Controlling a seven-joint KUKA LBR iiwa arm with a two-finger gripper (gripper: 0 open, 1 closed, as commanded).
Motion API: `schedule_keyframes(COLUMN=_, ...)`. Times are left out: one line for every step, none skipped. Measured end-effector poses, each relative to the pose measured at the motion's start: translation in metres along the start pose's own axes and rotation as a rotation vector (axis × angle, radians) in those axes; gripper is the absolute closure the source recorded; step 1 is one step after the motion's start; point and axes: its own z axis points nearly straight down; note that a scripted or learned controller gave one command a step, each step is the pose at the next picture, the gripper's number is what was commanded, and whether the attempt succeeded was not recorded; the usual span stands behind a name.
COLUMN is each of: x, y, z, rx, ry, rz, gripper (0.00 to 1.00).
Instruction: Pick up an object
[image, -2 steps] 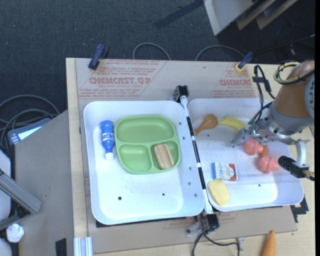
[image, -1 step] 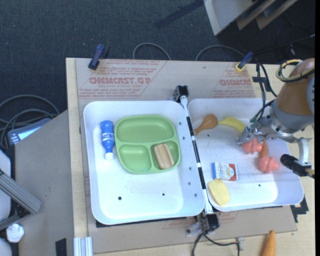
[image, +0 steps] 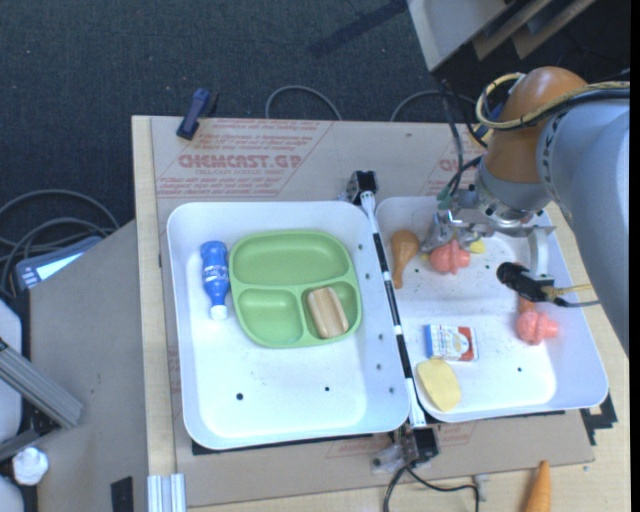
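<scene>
Left bin (image: 290, 390): well to view-left of the jaws, touching the right bin along one shared edge.
Blue bottle (image: 213, 275): farthest view-left of the jaws, lying flat in the left bin, white cap toward the near side, just beside the green tray.
Green tray (image: 290, 262): well to view-left of the jaws, flat in the left bin, with three compartments.
Bread roll (image: 327, 310): view-left of and nearer the camera than the jaws, in the tray's near right compartment.
Tan piece (image: 403, 250): just view-left of the jaws, in the right bin against its left wall, narrow end toward the near side.
Yellow piece (image: 438, 383): well toward the camera from the jaws, at the right bin's near left corner.
Gripper (image: 450, 235): low over the far left part of the right bin.
Jaws: gap hidden by the wrist body; cannot tell whether apart or together, nor whether clamped on anything.
Salmon-pink piece (image: 450, 258): right at the jaws, on their camera side, resting on the bin floor; touching or not, cannot tell.
Carton (image: 452, 342): toward the camera from the jaws, flat, between the salmon-pink piece and the yellow piece.
Pink piece (image: 537, 325): view-right of and nearer the camera than the jaws, apart from the carton.
Right bin (image: 500, 385): beneath the jaws.
</scene>
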Motion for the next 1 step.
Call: schedule_keyframes(x=0.0853, y=-0.0076, z=-0.0944, rx=-0.014, ry=-0.003, rz=-0.003, gripper=1.00)
